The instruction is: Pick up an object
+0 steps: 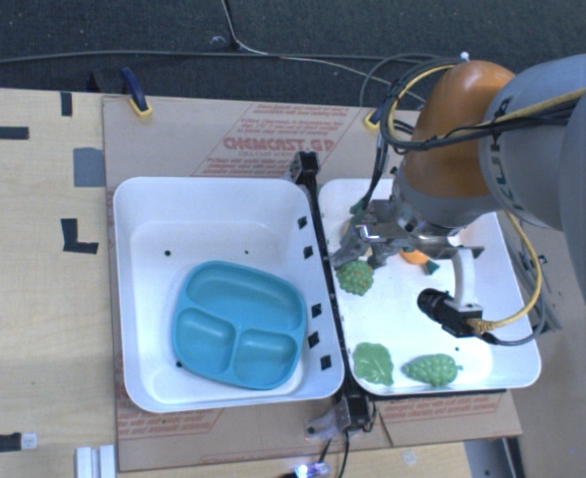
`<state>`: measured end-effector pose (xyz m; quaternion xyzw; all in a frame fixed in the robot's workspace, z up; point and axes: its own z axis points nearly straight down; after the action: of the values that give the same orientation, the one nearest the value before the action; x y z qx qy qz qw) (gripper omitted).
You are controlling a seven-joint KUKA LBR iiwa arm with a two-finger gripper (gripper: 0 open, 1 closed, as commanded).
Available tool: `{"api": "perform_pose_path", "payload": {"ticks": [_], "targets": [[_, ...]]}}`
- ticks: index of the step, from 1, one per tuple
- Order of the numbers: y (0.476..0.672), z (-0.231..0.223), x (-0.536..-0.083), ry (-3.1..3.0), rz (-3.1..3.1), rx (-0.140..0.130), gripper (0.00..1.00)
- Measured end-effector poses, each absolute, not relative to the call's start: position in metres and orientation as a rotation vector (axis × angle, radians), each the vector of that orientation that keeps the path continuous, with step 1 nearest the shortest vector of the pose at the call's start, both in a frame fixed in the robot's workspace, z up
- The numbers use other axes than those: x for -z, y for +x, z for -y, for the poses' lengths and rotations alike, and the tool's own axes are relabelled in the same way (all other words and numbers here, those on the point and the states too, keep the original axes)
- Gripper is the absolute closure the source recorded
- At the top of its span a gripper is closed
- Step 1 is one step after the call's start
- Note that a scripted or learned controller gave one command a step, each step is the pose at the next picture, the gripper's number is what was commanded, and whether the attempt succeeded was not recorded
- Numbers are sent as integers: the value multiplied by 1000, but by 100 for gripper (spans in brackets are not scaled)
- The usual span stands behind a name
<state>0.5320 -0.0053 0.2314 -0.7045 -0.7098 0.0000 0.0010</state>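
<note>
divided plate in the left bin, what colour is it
Light blue; the divided plastic plate shows plainly in the camera view.

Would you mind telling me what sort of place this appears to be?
Probably a robotics lab: a robot arm works over two white bins, with toy food and loose cables on a taped bench.

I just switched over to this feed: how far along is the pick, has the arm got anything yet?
Done: the arm is down in the right bin, with the gripper at the green bumpy piece by the divider. In hand: nothing I can confirm; I cannot see an object held. Left: grasp and lift. The flat green piece, another green bumpy piece and an orange piece lie in that bin; the blue tray sits in the left bin.
</note>
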Motion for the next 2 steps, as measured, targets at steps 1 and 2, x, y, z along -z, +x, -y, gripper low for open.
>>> {"api": "perform_pose_path", "payload": {"ticks": [1, 2], "targets": [[537, -40, -226, -2213, 2227, -2, 100], [539, -95, -216, -2212, 2227, -3, 100]]}}
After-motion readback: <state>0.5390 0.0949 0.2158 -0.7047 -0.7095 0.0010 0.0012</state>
